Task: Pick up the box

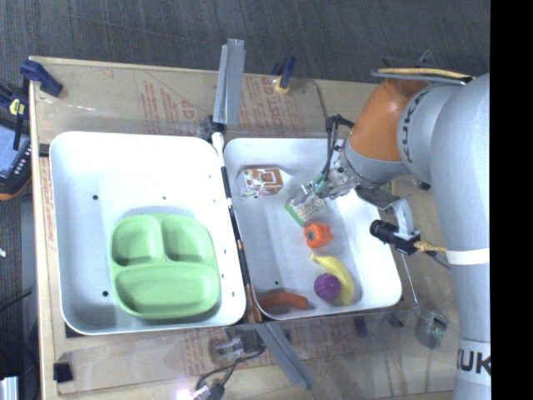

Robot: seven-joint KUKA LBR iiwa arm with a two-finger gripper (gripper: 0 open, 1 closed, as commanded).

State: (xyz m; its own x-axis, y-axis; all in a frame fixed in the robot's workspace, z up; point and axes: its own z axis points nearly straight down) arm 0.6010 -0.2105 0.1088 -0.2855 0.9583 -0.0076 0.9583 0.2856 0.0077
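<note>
Approach step judged: two-finger gripper (315, 192) is positioned in the right white bin (379, 294) beside the small white-and-orange printed cardboard box (262, 181); grip state cannot be told, so a shift onto it is needed.

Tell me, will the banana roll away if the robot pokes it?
Probably not far. The banana is curved, so it would likely rock or spin instead of rolling. The purple ball touches it and the bin's wall is close behind, so both should block it.
</note>
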